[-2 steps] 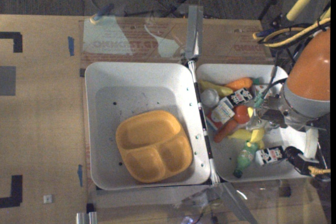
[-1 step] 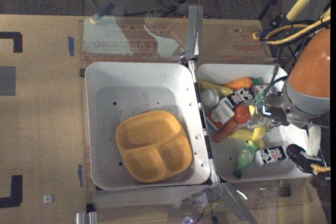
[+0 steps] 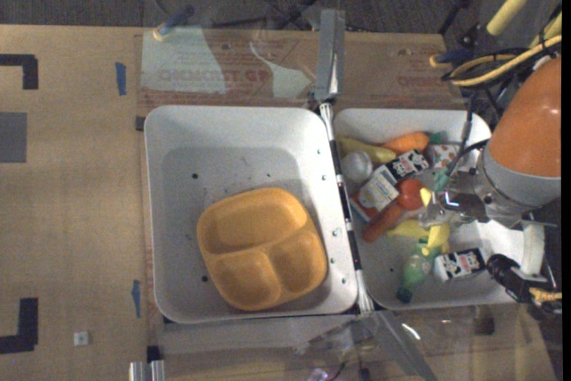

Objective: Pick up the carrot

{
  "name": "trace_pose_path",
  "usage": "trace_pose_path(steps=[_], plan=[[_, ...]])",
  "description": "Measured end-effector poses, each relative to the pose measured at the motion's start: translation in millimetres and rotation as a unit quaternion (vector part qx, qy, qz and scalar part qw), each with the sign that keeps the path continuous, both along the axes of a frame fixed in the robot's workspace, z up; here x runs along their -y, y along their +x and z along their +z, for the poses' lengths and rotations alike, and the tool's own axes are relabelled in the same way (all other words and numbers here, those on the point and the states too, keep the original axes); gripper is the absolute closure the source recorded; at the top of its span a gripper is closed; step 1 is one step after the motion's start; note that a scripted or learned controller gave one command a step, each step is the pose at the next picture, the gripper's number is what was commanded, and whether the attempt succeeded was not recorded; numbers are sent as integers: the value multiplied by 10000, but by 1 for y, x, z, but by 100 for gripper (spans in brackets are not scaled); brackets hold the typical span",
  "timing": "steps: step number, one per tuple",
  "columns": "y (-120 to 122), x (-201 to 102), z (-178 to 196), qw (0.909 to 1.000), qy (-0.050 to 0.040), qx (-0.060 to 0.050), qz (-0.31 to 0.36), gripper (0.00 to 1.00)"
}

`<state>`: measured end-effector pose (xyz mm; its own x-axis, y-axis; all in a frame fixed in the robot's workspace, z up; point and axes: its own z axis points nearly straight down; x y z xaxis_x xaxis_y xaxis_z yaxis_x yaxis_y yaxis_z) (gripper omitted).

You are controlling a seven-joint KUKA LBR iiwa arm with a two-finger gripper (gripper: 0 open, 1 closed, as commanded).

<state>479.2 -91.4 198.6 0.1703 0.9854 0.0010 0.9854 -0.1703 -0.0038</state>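
The carrot, orange with a green top, lies near the far edge of the right bin, between a yellow piece and a small milk carton. My gripper hangs low over the middle of the right bin, nearer the camera than the carrot and apart from it. It sits just right of a red tomato and above a yellow item. The arm's orange band hides part of the bin's right side.
The right bin also holds a long red-orange vegetable, a grey ball, a green bottle and a second milk carton. The left bin holds a yellow divided plate.
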Motion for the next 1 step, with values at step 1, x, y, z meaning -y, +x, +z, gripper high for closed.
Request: trace_pose_path(steps=[1], plan=[[1,-26,-10,9651,5,14,2618,100]])
